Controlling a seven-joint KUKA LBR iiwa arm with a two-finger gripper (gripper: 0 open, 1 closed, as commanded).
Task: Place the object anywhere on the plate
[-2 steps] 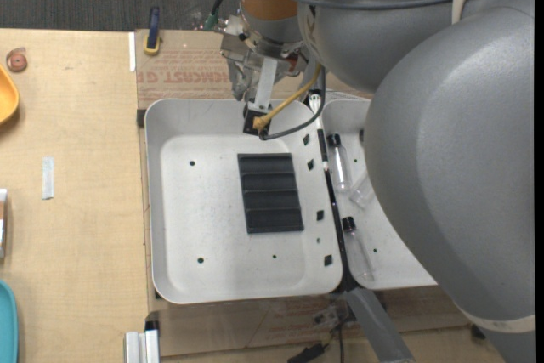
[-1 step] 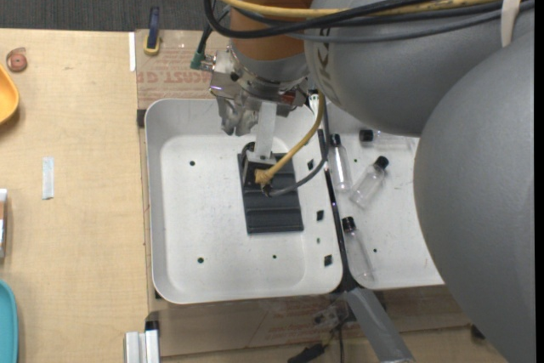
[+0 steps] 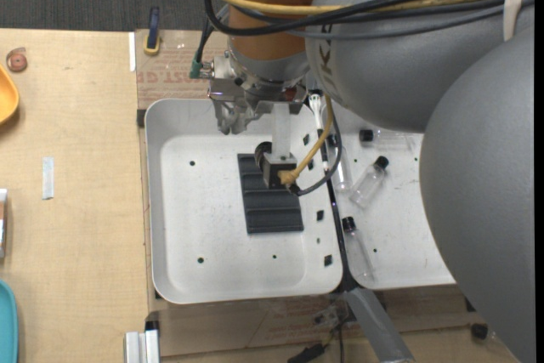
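A black ribbed slab (image 3: 272, 204) lies flat in the middle of the left white bin (image 3: 183, 259). My gripper (image 3: 235, 120) hangs over the far part of that bin, just beyond and left of the slab's far end, with nothing seen in it. The arm's orange band and grey body cover the top and right of the view. A clear small bottle (image 3: 369, 183) lies in the right bin (image 3: 408, 268), partly hidden by the arm.
Small black bits (image 3: 380, 163) lie near the bottle in the right bin. On the wooden bench to the left, an orange dish edge (image 3: 5, 98) and a teal edge (image 3: 5, 323) show at the frame border. A blue-handled tool (image 3: 153, 23) lies behind the bins.
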